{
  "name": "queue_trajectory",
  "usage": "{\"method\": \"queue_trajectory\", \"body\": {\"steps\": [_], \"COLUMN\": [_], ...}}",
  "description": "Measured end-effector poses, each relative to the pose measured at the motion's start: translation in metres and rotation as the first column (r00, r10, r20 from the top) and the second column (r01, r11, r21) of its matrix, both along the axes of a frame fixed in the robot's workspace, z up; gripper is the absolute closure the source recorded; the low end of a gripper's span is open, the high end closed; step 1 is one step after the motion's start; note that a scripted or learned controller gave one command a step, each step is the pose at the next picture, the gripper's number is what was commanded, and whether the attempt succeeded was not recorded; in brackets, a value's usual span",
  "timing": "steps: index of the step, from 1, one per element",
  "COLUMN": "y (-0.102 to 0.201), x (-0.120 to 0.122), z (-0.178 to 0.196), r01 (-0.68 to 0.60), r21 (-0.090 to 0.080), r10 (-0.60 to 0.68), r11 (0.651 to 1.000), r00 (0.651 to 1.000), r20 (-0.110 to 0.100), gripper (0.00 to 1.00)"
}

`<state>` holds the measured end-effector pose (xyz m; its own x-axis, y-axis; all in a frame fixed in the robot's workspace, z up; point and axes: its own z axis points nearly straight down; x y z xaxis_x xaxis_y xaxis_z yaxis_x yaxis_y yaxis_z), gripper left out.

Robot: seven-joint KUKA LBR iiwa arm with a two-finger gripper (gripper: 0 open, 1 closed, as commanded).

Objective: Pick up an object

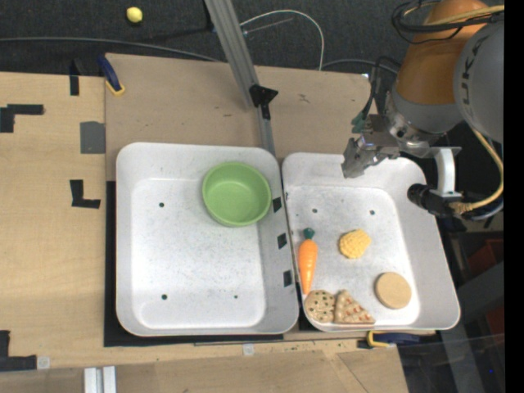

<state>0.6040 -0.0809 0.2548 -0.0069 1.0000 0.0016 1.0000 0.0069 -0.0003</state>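
Two white bins sit side by side on a tan bench [49, 244], with dark floor beyond its far edge. On that floor lies a small yellow ball [134, 14]. The left bin [164, 293] holds a green bowl [237, 192], upright, near its far right corner. The right bin [426, 301] holds five toy foods: an orange carrot [307, 262] lying along its left wall, a speckled cookie [320, 306] and a pizza slice [353, 309] touching each other at the near edge, a tan round disc [393, 290] near the near right corner, and a yellow waffle-like piece [354, 243] near the middle. The gripper [355, 164] hangs over the far edge of the right bin, well apart from every food item; nothing shows between its fingers, and I cannot tell how far they stand open. A grey metal pole [232, 39] slants across the far side of the bench
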Motion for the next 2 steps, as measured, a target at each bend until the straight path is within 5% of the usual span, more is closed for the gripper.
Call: {"method": "queue_trajectory", "body": {"steps": [2], "y": [0.109], "x": [-0.018], "z": [-0.012], "r01": [0.000], "r21": [0.000], "r10": [0.000], "r11": [1.000], "r00": [1.000], "r20": [-0.003], "gripper": [1.00]}}
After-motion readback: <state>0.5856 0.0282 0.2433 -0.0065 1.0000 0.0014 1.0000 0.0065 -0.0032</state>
